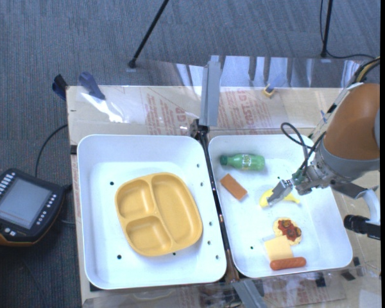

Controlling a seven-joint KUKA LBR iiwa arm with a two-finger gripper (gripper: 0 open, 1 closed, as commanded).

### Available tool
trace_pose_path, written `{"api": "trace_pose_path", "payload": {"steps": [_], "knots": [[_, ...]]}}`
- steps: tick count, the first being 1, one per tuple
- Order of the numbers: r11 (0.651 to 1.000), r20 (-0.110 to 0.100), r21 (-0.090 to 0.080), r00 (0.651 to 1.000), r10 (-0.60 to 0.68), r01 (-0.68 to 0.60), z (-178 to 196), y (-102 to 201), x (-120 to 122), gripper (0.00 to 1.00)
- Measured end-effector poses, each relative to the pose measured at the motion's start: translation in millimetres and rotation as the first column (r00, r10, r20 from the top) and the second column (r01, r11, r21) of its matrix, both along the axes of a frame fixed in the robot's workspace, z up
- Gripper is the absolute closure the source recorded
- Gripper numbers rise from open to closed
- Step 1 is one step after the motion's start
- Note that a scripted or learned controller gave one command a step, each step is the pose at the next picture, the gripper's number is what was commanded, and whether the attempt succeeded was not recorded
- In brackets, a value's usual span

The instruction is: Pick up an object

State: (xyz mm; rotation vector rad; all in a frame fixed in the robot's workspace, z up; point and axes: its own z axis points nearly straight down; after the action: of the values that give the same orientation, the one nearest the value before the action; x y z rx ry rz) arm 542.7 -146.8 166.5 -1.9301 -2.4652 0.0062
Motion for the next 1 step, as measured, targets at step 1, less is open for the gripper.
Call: {"api": "trace_pose_path", "payload": {"steps": [1], "knots": [[0.987,0.005,0.001,0.987,0.162,-0.162,-81.8,-10.5,-43.3,0.00]]}}
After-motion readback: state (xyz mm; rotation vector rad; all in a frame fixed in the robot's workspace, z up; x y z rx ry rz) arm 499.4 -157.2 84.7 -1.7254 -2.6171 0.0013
